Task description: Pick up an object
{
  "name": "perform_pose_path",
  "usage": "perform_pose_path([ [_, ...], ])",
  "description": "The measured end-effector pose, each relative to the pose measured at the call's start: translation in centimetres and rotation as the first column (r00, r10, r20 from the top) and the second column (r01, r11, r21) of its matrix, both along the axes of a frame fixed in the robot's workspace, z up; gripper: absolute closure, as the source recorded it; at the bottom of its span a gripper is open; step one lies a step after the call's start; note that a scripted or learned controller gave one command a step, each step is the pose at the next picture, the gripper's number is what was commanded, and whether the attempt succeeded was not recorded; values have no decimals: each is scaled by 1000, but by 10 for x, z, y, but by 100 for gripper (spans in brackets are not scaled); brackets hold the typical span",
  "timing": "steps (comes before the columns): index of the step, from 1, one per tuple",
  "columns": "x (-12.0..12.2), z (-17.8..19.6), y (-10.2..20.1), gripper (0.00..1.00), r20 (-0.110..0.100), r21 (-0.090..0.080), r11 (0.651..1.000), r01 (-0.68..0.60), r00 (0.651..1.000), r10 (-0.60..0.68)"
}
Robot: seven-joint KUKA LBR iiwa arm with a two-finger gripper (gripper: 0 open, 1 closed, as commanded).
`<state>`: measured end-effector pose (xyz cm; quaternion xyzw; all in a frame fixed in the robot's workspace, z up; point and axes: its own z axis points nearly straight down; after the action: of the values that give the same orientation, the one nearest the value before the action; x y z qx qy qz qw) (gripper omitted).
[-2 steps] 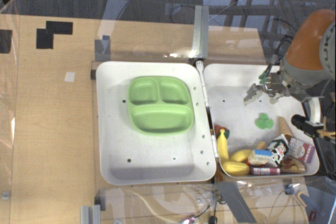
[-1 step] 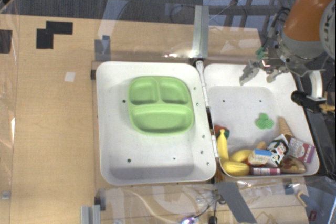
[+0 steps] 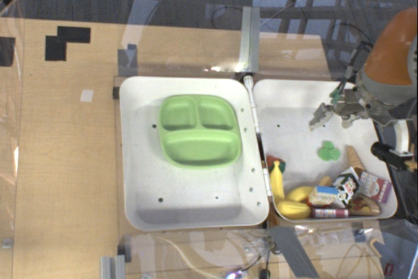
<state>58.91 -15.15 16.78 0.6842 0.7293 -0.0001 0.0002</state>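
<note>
Hovering with fingers spread and nothing between them, gripper [image 3: 328, 115] near right bin's [image 3: 287, 101] far edge should drop squarely over green toy [image 3: 330, 152] before closing.

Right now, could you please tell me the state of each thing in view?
End effector: above the right bin, holding nothing.
Green divided plate: flat, upright in the left bin.
Green toy: lying apart from the pile.
Banana: lying against the divider.
Small carton: tipped in the pile.
</note>
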Motion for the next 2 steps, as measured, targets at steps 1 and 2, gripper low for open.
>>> perform_pose_path([
  [1, -24, -73, -37, 0, 3, 1, 999, -34, 999, 34],
  [2, -22, -64, -37, 100, 5, 2, 999, -34, 999, 34],
])
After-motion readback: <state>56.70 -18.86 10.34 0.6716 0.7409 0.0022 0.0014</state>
